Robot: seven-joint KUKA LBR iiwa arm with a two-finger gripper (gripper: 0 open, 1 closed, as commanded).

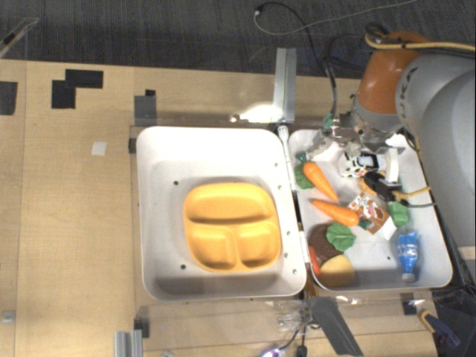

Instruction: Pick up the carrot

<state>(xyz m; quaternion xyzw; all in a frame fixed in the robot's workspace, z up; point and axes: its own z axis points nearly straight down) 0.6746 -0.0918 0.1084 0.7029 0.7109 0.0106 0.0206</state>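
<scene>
Clearly the clutter sits all on one side: the right bin, at the right of the frame, holds the food props, while the left bin carries a yellow divided tray at its centre, probably kept apart as a place for sorted items. Two carrots lie in the right bin's left half, one slanting in the upper part with its green top toward the upper left, the other just below it, lying flatter and touching a small packet. Both rest free on the bin floor, not under other things, so either should be reachable from above. A blue bottle lies near the lower right, and a dark round item with a green leaf sits at the lower left. The hand hangs over the bin's upper part, near the upper carrot but apart from it; I cannot tell its state amid the cables and shadow, and nothing shows in it. My judgement is that the approach is in progress, with the upper carrot the nearer candidate.
</scene>
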